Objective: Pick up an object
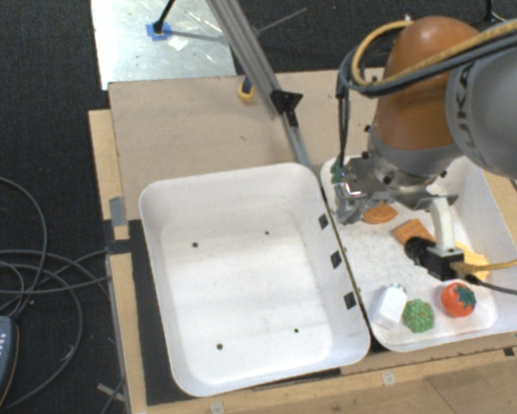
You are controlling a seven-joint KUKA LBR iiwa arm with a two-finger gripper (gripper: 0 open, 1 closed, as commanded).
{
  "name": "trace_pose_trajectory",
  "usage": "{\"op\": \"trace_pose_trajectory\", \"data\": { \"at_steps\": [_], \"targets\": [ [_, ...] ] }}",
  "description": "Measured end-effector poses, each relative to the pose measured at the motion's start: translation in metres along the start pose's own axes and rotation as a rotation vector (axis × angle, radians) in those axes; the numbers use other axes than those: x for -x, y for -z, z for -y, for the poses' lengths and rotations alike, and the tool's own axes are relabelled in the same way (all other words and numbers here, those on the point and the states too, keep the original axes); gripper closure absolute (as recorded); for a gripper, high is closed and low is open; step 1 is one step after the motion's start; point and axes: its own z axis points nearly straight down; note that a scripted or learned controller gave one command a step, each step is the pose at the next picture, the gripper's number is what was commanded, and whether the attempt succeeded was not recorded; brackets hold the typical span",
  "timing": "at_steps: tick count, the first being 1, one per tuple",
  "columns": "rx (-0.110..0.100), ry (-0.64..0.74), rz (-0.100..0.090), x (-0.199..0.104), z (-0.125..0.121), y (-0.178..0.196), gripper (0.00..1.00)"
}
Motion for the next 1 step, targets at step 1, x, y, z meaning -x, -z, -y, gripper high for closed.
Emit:
{"op": "trace_pose_trajectory", "data": {
  "at_steps": [1],
  "targets": [
    [-0.002,0.0,0.0,-0.0516,0.013,-0.0193,1.0]
  ]
}}
